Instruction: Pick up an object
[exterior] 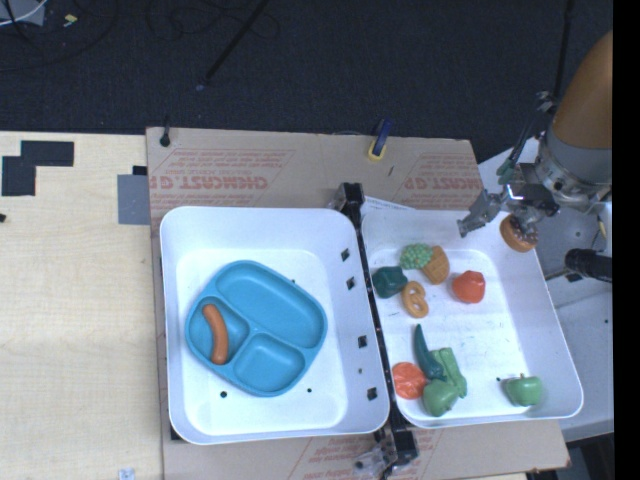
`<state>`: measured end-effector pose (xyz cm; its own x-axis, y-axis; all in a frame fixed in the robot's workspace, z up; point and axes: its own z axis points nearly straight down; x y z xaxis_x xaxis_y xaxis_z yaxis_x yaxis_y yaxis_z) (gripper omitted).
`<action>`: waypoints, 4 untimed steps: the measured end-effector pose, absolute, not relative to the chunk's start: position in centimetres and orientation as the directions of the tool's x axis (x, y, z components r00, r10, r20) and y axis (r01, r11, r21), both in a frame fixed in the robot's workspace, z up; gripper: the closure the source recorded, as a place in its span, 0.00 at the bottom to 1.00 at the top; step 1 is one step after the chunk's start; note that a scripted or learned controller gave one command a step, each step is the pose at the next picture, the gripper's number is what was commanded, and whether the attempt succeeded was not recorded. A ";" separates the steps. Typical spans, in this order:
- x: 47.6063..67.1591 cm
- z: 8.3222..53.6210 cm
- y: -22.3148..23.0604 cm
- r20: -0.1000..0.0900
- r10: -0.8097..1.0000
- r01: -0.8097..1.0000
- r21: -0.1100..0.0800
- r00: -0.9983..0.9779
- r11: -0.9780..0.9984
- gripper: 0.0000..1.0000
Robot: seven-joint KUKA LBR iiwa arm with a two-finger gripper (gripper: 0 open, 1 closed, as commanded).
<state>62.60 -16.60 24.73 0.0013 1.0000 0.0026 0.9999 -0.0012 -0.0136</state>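
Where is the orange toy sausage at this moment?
The orange toy sausage lies in the left compartment of the blue divided plastic plate, which sits in the left white bin in the camera view.

Blue clamp (pixel 379 140) on cardboard (pixel 260 173)

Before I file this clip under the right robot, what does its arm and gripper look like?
The arm enters at the right edge: an orange band over a rounded grey wrist section. Below sits a silver-grey metal gripper of angular, dark-tipped linkages. Thin dark cables run beside the wrist. No readable markings show.
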 end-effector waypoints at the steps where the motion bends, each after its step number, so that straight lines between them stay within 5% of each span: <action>1: 62.8 25.4 -16.6 0.001 1.000 1.000 -0.002 0.000 0.000 0.00; 4: 63.4 8.8 -16.7 0.001 1.000 1.000 0.001 -0.004 0.004 0.00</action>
